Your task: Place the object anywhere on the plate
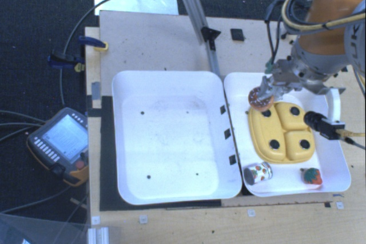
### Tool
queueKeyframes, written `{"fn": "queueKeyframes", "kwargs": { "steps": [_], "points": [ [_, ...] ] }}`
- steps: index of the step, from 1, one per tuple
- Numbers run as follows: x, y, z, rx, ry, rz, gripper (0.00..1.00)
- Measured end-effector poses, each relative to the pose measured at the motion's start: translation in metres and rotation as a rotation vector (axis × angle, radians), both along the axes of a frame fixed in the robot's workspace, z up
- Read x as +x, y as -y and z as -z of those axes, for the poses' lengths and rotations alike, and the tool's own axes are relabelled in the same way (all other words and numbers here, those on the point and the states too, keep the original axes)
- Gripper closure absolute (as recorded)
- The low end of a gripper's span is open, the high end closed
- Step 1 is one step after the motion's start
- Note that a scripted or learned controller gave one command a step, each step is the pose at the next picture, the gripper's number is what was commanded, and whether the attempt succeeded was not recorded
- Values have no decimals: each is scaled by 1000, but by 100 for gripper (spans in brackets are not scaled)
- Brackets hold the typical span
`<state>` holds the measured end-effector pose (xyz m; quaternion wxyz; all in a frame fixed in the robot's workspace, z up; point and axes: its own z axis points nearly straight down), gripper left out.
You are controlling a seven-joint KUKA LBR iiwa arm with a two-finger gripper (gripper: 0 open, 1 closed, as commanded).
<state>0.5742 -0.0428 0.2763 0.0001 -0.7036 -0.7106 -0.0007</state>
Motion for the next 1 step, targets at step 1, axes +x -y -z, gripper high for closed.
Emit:
{"fn": "queueKeyframes", "kwargs": {
  "steps": [1],
  "points": [
    [7, -52, 4, 0, 1, 0, 100]
  ]
}}
